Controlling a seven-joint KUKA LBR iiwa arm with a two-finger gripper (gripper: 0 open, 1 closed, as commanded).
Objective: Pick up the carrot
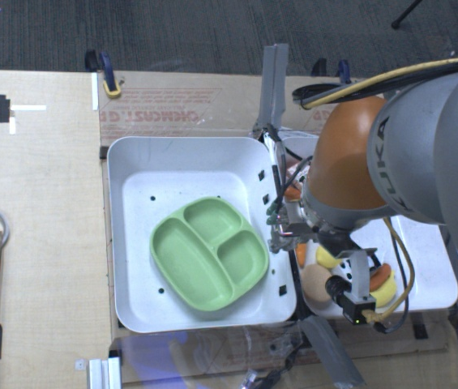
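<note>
carrot: prob the orange sliver (pixel 300 254) in the right bin (pixel 423 290), peeking out beside the wrist, mostly hidden by the arm (pixel 350 164); can't confirm, other orange bits also near
jaws: under the wrist, over the right bin; state can't tell, hidden by the arm
carrot vs jaws: looks just beside them, toward the left bin (pixel 131 217); touching or apart, can't tell
handling (guess): light, stiff, smooth skin so a bit slippery; tapered, may roll or squirt out if pinched near the tip
where to grip (guess): across the thick mid-section, jaws square to its long axis
clutter by jaws: yellow piece (pixel 326 257), beige round item (pixel 316 283), orange-and-yellow pieces (pixel 384 280) on far side; crowded, risk of nabbing wrong item
left bin: holds green divided plate (pixel 208 254), well apart from jaws
surface: pale wood bench (pixel 42 217), cardboard sheet (pixel 180 104) behind the bins, blue clamps at the edge
room: dark carpet floor (pixel 172 14) beyond the surface
</note>
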